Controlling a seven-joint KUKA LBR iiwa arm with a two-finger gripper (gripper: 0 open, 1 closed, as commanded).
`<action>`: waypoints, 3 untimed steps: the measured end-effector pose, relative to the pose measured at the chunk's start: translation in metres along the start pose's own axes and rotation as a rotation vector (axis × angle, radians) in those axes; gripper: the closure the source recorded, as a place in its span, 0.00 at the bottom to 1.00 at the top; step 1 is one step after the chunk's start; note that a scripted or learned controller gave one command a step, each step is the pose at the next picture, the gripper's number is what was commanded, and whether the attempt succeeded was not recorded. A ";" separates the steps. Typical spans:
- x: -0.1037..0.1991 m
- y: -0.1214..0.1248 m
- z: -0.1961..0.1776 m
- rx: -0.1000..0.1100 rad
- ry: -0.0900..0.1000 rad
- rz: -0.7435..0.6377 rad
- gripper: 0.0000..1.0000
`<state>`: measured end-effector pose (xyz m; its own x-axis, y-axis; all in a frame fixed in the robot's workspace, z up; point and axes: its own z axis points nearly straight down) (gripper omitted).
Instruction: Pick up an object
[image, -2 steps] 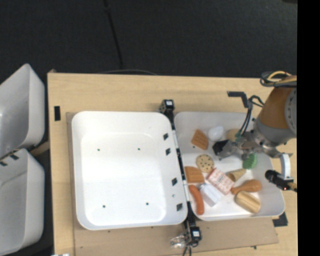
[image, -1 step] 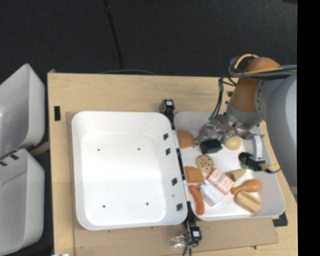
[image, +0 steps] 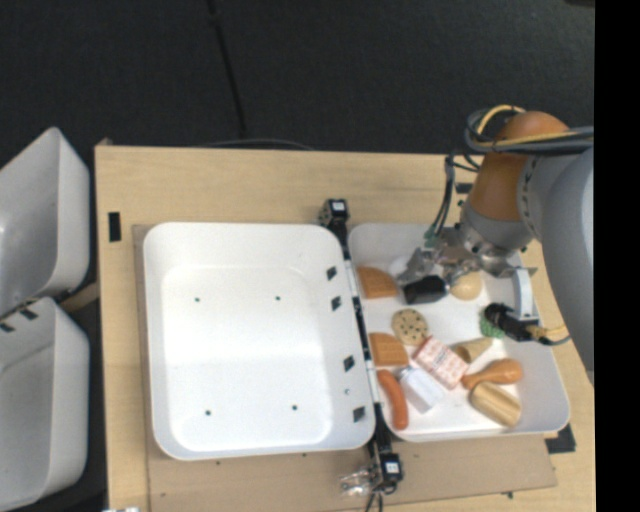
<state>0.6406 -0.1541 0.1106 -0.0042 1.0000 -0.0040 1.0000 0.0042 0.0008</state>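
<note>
A: Where's the gripper (image: 432, 268)?
B: Low over the far end of the bin (image: 390, 245) on the arm's side. The arm comes in from the view's right, with the orange band above the wrist.
A: Open or closed?
B: Can't tell, the wrist blocks it.
A: Holding anything?
B: Nothing seen in its grip. A black thing (image: 424, 290) lies right under it, very close. Can't tell if they touch.
A: What's around that?
B: A tan wedge (image: 377, 283) just beside it toward the divider, and a cream ball (image: 466, 288) just beside it on the other side. A cookie (image: 409, 325) lies near it, toward the camera.
A: Rest of that bin?
B: An orange block (image: 388, 350) by the divider and a red sausage (image: 393, 398) below it. A pink box (image: 440, 362) sits mid-bin, touching a white block (image: 420, 390). A pale wedge (image: 474, 350) is near the box. A carrot (image: 495, 373) and a loaf (image: 497, 402) lie side by side at the near corner.
A: So the objects to pick?
B: All in that one bin, lying on its floor, none lifted.
A: Other bin (image: 240, 330)?
B: White, shallow, and it touches the first one along the middle. Both sit on the desk (image: 120, 180).
</note>
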 end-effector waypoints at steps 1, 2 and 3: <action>0.037 0.049 -0.120 -0.014 0.002 -0.002 1.00; 0.034 0.044 -0.126 0.007 0.003 0.005 1.00; 0.114 0.050 -0.128 0.003 0.004 -0.003 1.00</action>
<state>0.6897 -0.0395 0.2378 -0.0067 1.0000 0.0001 1.0000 0.0067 -0.0018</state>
